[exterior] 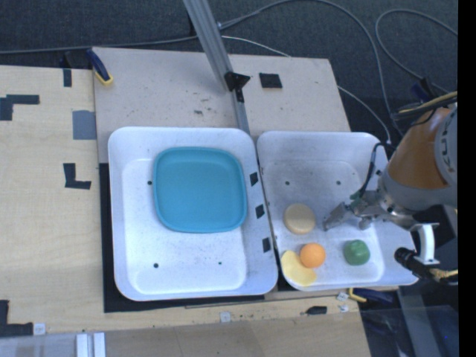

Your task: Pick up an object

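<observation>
Gripper (341, 216) hangs low over the right bin (312, 149), its two dark fingers (332, 219) pointing toward the left of the view and spread a little way apart, with nothing between them. The arm (416, 166), grey with its orange band, leans in over that bin's right rim. Just left of the fingertips, near but not touching, lies a round beige object (300, 219) on the bin floor. Nearer the front wall sits an orange ball (312, 256), resting against a pale yellow piece (296, 271) tucked into the front left corner. A green object (357, 252) lies to the right of the ball, apart from it and just below the gripper's body. The left bin (126, 222) holds a square blue plate (199, 189) with rounded corners, lying flat toward the back of the bin. Both bins rest side by side on the bench (149, 88)
</observation>
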Controlling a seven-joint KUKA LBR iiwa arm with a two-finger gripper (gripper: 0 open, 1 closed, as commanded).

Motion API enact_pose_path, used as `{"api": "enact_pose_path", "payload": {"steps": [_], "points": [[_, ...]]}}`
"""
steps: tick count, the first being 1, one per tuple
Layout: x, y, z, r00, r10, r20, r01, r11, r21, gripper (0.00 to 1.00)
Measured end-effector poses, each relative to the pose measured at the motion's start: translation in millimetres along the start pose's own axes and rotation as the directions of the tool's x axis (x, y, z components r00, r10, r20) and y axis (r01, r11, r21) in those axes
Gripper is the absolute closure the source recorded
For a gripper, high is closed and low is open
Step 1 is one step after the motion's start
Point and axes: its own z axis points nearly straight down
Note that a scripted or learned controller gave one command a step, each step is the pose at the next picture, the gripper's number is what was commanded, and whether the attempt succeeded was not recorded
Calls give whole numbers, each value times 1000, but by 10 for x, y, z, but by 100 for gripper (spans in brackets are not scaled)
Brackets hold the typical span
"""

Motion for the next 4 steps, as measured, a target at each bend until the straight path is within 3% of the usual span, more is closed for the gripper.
{"api": "enact_pose_path", "payload": {"steps": [1,3,4], "points": [[-3,12,-124,1000,-1,1,1,1000,-4,100],[-91,11,-1110,1000,0,3,0,1000,-9,100],[372,-38,-1051,1000,-3,1,3,1000,-5,100]]}}
